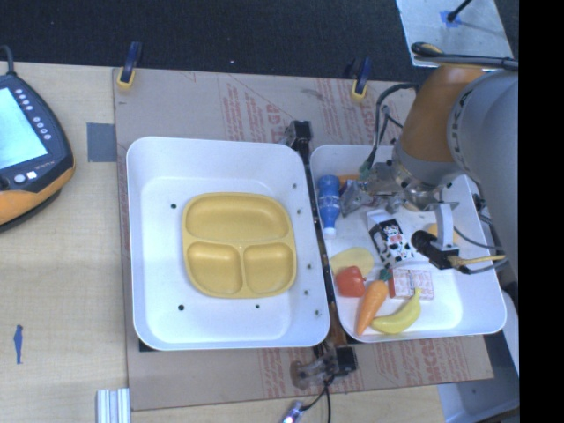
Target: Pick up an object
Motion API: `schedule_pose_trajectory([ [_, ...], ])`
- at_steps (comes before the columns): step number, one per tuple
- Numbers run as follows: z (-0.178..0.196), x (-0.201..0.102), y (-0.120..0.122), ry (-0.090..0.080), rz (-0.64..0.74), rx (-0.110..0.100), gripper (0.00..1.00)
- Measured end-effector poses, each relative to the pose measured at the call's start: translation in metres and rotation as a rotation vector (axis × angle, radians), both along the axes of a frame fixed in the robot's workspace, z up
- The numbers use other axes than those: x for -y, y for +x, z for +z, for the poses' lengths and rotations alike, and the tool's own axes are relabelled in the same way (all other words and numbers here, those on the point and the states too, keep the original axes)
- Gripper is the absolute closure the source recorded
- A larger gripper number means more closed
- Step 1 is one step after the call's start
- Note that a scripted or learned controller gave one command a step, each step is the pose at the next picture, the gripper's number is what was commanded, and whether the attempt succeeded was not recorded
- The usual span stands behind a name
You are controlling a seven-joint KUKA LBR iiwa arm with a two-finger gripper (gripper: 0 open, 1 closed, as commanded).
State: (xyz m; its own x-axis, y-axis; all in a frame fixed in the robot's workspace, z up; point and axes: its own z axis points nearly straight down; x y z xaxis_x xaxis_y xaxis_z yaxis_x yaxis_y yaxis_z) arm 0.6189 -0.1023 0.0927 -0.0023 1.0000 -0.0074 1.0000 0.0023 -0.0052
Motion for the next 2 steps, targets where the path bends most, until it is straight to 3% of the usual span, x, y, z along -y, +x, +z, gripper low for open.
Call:
schedule_pose_trajectory([
  [1, -0.0016, 0.0023, 0.0353, 0.005, 0.001, -0.007, 0.0],
  [2, 0.007, 0.0025, 0.0321, 0.008, 0.005, -0.025, 1.0],
])
